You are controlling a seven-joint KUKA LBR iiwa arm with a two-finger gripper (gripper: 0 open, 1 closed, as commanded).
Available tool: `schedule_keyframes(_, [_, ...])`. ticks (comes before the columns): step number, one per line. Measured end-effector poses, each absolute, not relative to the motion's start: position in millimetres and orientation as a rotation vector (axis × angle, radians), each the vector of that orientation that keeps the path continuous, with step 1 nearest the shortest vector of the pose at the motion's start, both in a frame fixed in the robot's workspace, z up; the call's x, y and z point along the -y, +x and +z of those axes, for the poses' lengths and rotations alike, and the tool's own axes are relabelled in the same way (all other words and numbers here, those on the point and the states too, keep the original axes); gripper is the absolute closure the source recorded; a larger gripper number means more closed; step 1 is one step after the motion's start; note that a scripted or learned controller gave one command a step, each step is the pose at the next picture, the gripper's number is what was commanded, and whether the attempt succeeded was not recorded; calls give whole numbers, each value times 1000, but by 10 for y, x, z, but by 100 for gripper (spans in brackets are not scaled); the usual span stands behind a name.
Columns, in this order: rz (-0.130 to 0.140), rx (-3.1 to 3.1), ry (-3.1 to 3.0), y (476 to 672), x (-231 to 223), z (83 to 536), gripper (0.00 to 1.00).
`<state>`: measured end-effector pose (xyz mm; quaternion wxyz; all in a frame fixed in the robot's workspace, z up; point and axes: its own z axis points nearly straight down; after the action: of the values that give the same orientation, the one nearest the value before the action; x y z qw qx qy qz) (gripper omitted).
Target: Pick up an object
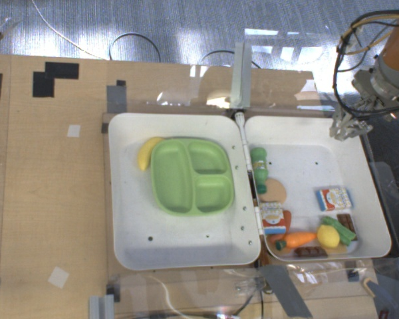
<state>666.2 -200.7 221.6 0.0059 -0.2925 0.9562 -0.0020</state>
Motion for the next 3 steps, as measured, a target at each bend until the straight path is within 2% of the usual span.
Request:
schedule_keyframes(1, [-4, -3012, -844, 6587, 1375, 2462, 100])
schedule_keyframes(2, [-7, -2957, -1030, 6705, 2068, 2239, 100])
schedule_keyframes(3, [-10, -2846, -1300, 6716, 1997, 2623, 100])
